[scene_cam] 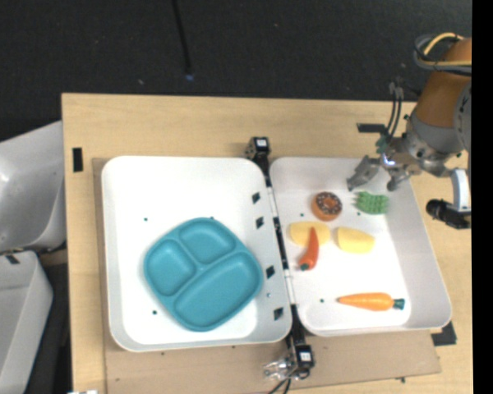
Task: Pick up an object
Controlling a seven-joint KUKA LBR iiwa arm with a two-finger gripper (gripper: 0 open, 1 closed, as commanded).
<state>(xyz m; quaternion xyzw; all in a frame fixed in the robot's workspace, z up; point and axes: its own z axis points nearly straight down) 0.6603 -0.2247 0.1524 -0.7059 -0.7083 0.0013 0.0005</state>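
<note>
My gripper [380,176] hangs over the far right part of the right bin [419,245], its two fingers spread open with nothing between them. Just below it lies a green toy vegetable [373,203]. A round brown donut-like toy [327,205] sits to the left of that. Nearer the bin's middle lie a yellow piece [355,240], a red chili [311,249] across another yellow piece [299,233], and an orange carrot [368,302] near the front.
The left bin [123,220] holds a blue divided plate [201,273]. A row of black clips runs along the seam between the bins [275,245]. The wooden bench [148,121] surrounds both bins, and a white object [16,195] stands at the far left.
</note>
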